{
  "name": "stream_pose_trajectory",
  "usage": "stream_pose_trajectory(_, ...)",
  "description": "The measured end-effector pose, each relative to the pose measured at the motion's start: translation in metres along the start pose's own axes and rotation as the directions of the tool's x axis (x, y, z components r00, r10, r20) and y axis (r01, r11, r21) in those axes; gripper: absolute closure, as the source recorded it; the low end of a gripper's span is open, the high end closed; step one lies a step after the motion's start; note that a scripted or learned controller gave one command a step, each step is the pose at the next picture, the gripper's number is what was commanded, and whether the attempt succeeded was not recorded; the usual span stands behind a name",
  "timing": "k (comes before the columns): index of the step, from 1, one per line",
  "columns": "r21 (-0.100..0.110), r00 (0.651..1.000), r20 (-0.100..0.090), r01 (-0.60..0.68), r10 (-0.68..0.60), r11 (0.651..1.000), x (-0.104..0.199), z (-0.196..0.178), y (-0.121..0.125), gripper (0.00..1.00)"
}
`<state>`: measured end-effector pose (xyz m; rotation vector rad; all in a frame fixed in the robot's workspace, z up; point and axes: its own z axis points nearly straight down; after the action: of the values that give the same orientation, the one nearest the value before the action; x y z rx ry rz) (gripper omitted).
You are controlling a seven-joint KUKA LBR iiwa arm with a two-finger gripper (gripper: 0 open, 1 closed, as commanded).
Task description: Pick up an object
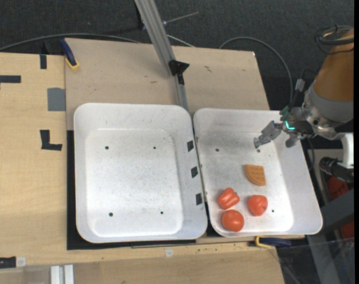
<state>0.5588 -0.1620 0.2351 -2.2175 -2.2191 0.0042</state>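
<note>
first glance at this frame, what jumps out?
Three red pieces cluster near the front of the right bin, with an orange wedge just behind them. The gripper hangs over that bin's far half, apart from all of them. The left bin sits alongside.

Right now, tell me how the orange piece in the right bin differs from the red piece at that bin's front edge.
The orange piece is tan-orange, flat and wedge-like; the red piece is bright red and rounded. The orange piece lies apart, nearer the gripper; the red piece sits at the front rim in a cluster with two other red pieces. Both rest in the right bin.
</note>
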Motion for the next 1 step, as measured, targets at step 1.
stream_pose_trajectory(1, -0.004, 1.000, 0.001, 0.001, -0.001, 1.000, 0.0000, -0.0021, 0.0008, 0.00)
